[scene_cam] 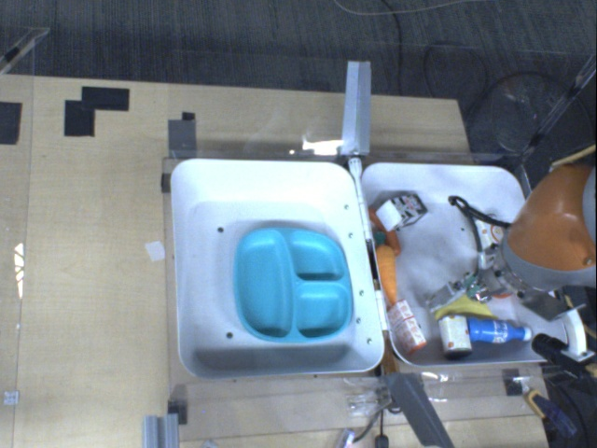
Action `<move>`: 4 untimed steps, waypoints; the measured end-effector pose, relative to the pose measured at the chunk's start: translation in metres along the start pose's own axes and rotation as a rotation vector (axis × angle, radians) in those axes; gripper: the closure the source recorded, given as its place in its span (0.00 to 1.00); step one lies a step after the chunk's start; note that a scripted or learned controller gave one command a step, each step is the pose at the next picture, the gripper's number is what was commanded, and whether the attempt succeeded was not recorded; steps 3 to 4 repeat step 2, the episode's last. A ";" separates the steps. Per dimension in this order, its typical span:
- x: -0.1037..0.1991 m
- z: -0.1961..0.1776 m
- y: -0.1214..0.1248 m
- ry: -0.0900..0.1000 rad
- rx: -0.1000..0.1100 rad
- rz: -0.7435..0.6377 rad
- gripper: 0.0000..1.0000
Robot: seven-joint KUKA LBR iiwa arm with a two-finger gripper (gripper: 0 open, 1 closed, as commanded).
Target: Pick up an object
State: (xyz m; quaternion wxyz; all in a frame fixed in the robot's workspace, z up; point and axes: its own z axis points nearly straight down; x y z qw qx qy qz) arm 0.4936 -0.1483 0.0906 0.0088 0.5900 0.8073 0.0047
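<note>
Objects point(464, 320) in right bin point(438, 177) (gripper point(478, 286) just above)

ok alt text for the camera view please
A grey and orange robot arm reaches from the right into the right bin, its gripper low among small items including a blue bottle. The left bin holds a blue divided tray.

Blue bottle point(497, 332), white cap, lying flat in right bin point(438, 180); yellow banana point(462, 306) just above; orange carrot point(386, 273) along left wall.
</note>
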 end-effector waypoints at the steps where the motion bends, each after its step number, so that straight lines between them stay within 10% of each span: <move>1: 0.001 -0.012 0.003 -0.001 -0.006 -0.002 1.00; 2: 0.016 -0.143 0.015 0.001 0.014 0.622 1.00; 4: 0.016 -0.143 0.015 0.001 0.014 0.622 1.00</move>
